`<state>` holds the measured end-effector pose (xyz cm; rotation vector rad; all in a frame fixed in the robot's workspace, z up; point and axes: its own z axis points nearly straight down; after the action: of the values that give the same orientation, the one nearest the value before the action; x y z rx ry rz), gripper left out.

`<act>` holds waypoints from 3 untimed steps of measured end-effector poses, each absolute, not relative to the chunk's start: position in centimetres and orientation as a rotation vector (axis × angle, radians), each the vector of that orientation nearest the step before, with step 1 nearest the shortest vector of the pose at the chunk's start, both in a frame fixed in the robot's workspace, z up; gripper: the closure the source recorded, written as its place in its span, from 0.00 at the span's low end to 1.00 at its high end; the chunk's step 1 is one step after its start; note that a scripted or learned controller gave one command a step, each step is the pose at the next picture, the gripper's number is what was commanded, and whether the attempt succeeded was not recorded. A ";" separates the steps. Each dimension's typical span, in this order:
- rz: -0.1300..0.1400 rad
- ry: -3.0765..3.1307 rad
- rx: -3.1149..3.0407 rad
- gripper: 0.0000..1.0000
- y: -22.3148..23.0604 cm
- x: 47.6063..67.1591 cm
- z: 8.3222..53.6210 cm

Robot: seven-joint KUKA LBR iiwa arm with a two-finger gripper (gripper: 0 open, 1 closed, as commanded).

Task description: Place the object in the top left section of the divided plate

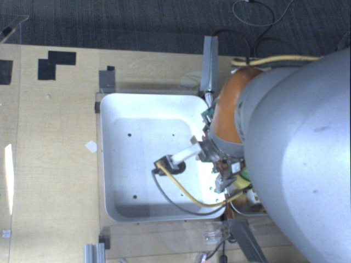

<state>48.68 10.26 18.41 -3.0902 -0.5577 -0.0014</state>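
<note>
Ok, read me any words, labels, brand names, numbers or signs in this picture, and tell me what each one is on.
There is no readable text.
Black patches on the bench: plain shapes, no lettering.
White bin: no print, just small dark dots.
Grey arm and its orange band: no visible marking.
Pale scrap on the bench: too small to tell whether it has any writing.

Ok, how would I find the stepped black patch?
From the white bin, look across the wooden bench towards the view's top left corner. The patch lies flat there, stepped like an L; its neighbour at the view's left edge is a plain rectangle.
</note>
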 end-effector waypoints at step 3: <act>-0.001 -0.757 -3.045 1.00 15.0 48.8 13.8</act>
<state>48.76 15.00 13.79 -3.0454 -0.7565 -0.0006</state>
